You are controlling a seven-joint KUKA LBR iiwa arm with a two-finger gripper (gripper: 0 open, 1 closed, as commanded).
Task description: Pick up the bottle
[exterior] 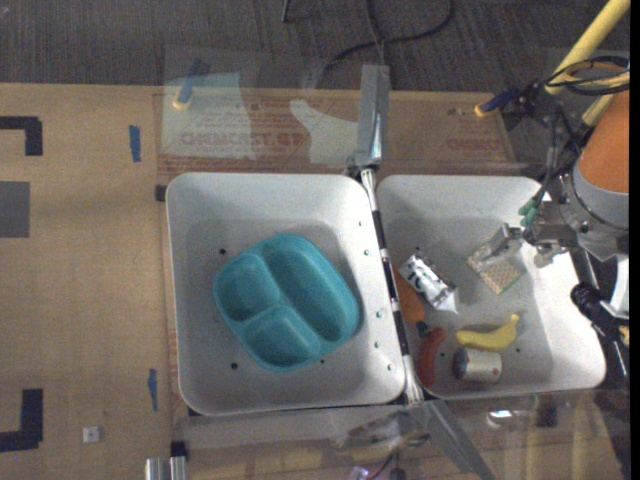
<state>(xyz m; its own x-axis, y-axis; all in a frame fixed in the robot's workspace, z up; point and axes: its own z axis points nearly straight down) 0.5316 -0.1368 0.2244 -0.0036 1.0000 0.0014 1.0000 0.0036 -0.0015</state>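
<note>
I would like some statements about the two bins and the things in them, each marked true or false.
1. The teal divided plate lies in the left bin. True.
2. The banana lies in the left bin. False: it lies in the right bin, near its front edge.
3. The gripper is above the right bin. True.
4. The banana rests on the teal plate. False: plate and banana are in different bins.
5. The arm enters from the right. True.
</note>
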